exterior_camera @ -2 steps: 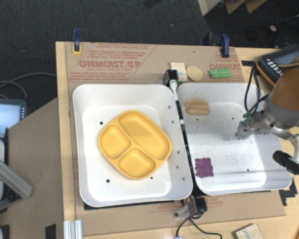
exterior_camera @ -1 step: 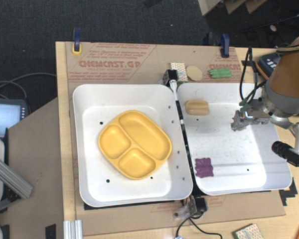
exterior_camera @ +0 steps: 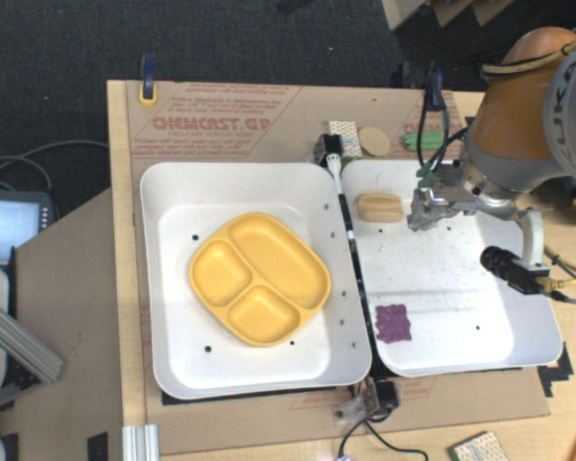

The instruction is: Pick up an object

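A brown cardboard sheet (exterior_camera: 221, 113) printed in red "CHEMCAST GP" lies under two shallow white bins. The left bin (exterior_camera: 163, 257) holds a yellow three-compartment plastic tray (exterior_camera: 259, 277) at mid-frame. From the right edge the grey arm with the orange band (exterior_camera: 518, 113) reaches over the right bin (exterior_camera: 499, 325); whether its gripper (exterior_camera: 424, 209) is wide or narrow I cannot tell. A tan block (exterior_camera: 380, 206) lies just left of it, a purple scrap (exterior_camera: 394, 323) lower down.

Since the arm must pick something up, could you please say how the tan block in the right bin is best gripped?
Grip the tan block across its short width, coming straight down. It lies flat with its long side left to right, and the pincer sits just off its right end.
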Motion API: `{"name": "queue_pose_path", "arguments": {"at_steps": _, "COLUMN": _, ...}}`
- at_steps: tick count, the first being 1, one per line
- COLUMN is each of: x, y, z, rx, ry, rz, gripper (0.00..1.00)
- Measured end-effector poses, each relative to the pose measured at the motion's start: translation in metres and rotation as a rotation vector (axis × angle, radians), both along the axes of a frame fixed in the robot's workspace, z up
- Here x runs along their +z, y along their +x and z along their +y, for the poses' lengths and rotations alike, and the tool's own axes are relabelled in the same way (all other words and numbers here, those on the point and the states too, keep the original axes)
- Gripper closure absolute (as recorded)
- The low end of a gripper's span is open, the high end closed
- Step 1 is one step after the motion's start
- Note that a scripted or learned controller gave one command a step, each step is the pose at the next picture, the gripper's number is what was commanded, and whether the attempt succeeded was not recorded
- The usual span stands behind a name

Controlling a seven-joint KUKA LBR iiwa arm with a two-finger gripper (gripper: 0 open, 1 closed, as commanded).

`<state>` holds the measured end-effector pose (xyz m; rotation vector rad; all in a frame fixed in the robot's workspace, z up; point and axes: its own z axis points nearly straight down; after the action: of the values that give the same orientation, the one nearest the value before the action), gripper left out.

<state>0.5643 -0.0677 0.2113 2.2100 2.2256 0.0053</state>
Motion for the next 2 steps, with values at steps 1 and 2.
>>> {"name": "queue_pose_path", "arguments": {"at_steps": 1, "x": 0.037, "y": 0.034, "z": -0.028, "rx": -0.007, "ry": -0.002, "rz": -0.003, "gripper": 1.00}}
{"name": "queue_pose_path", "arguments": {"at_steps": 2, "x": -0.054, "y": 0.090, "z": -0.119, "rx": -0.012, "ry": -0.004, "rz": 0.006, "gripper": 1.00}}
